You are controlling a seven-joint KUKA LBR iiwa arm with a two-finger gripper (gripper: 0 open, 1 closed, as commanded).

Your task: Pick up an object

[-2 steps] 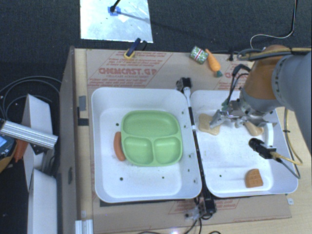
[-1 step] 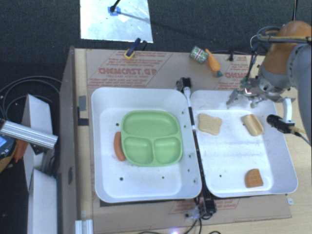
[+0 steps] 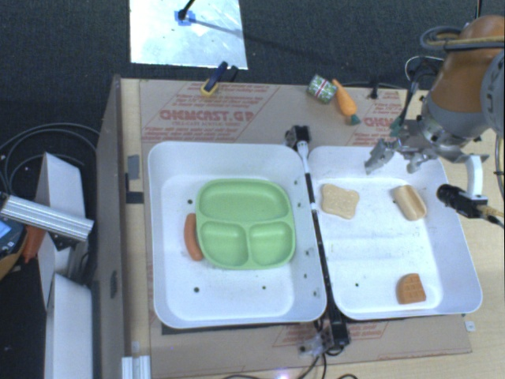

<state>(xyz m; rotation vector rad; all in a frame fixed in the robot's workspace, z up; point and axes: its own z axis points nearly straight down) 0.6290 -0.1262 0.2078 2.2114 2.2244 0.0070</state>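
Hovering over the right bin's far rim, the pincer holds nothing; how far it gapes I cannot tell. Roll lies near it, cracker beside. Descending here risks striking that rim or nudging the roll away.

A small can and a toy carrot lie touching on the cardboard — behind the bins.

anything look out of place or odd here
Yes: a toy carrot and a small green can lie on the cardboard behind the right bin. A hot dog lies beside the green tray, not in it.
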